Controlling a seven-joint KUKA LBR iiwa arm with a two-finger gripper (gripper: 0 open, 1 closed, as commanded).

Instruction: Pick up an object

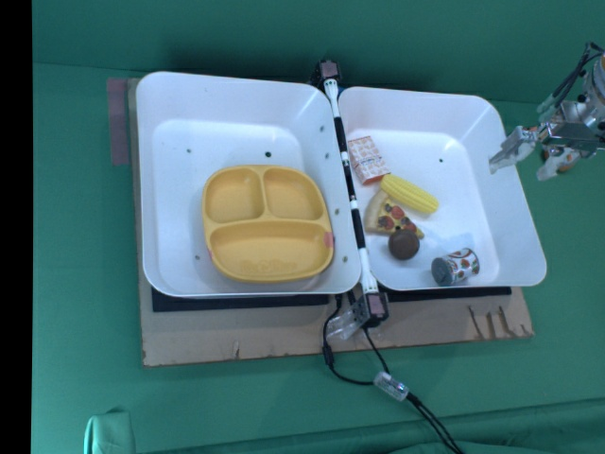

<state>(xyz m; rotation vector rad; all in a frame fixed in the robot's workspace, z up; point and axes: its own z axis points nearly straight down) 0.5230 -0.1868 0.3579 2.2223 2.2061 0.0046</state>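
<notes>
- Lying in the right bin [510, 244] are five small toys, any of which could be the thing to pick up: a red-and-white packet [367, 158], a yellow corn cob [409, 195], a pizza slice [388, 216], a brown ball [404, 244] and a small printed can [456, 267] on its side.
- The corn cob sits near the middle of that bin; the packet is up-left of it, the pizza slice just below-left, the ball below that, and the can lower right.
- The end effector [534, 154] hovers at the right bin's far right rim, well apart from the corn cob, fingers spread and holding nothing.
- This looks like the approach step: nothing is grasped yet.
- Next, the arm would likely need to travel left over one toy and descend.
- Left of the corn cob, the other bin [170, 112] holds a yellow divided plate [267, 223].
- Both bins rest on a green worktop [85, 206].
</notes>
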